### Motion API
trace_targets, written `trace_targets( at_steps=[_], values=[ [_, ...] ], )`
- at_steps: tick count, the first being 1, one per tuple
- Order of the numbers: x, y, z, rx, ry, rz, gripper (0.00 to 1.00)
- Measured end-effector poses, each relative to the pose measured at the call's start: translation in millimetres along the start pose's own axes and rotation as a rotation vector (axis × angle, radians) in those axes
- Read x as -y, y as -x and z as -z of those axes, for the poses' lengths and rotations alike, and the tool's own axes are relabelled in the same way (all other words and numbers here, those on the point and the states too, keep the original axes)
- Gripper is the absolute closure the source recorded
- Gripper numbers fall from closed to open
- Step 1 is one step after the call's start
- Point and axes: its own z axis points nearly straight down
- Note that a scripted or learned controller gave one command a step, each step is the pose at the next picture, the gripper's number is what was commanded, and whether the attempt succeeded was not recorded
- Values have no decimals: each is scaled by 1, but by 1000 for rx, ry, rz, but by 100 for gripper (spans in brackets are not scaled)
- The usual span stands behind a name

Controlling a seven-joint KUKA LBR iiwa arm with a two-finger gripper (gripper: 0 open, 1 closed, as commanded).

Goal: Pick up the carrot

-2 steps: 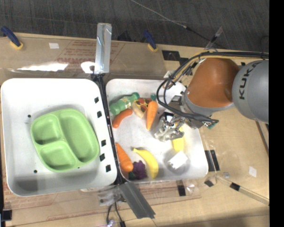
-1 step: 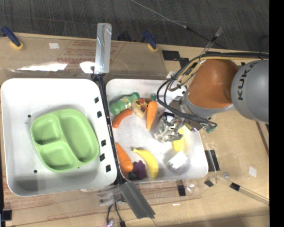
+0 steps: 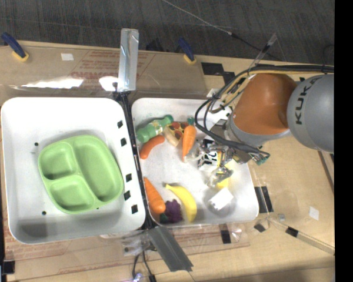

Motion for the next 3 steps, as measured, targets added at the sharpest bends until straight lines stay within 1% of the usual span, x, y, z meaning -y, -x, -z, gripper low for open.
trace_targets(
  at_steps=[1, 2, 3],
  values=[
    [15, 37, 2, 5, -8, 296, 0],
    [15, 38, 13, 7, -8, 299, 100],
    [31, 69, 4, 6, -9, 288, 100]
  ],
)
